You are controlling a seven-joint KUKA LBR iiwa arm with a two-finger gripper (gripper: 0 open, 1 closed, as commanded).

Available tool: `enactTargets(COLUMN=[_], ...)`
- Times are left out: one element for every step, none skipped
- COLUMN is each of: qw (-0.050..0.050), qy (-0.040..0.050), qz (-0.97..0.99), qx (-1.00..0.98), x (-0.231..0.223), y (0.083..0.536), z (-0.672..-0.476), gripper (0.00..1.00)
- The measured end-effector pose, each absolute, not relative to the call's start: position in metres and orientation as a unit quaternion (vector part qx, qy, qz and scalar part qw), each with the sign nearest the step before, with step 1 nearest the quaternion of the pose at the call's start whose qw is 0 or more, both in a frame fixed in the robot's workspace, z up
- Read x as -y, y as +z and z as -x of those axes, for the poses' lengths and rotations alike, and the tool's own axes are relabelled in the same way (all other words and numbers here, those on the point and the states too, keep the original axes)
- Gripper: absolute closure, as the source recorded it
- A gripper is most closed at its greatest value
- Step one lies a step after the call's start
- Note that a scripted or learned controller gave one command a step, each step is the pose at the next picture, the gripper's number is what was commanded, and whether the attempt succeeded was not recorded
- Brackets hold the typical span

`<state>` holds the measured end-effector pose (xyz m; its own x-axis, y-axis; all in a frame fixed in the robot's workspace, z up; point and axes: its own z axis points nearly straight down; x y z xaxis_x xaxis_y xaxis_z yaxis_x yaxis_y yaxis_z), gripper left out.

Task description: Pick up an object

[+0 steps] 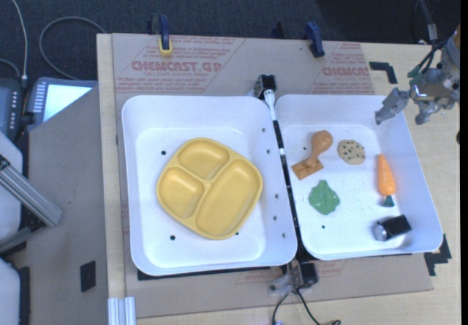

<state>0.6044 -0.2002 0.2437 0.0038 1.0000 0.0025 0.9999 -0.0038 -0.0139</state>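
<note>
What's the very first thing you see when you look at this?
A big yellow divided plate sitting in the left bin. Next, the little toy foods scattered in the right bin: an orange carrot, a green leafy piece and a cookie. The tool hangs over that bin's far right corner.

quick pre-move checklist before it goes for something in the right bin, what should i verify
1. Gripper carries nothing: ok, nothing shows between its fingers.
2. Gripper is over a target: not ok, it sits at the right bin's far right corner, off to the side of every item.
3. Targets lie apart: ok, carrot, cookie, green piece and black object each sit alone.
4. Drumstick is free: ok, nothing touches it.
5. Fingers spread wide enough for the carrot: cannot tell.
6. Yellow divided plate in the left bin holds nothing: ok.
</note>
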Motion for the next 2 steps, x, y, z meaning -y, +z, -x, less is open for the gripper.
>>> enactTargets(qw=[0.0, 0.001], qy=[0.0001, 0.0011], qz=[0.707, 0.707], qx=[0.707, 0.707], x=[0.199, 0.203], y=[0.252, 0.21], z=[-0.607, -0.606], gripper=[0.0, 0.0])
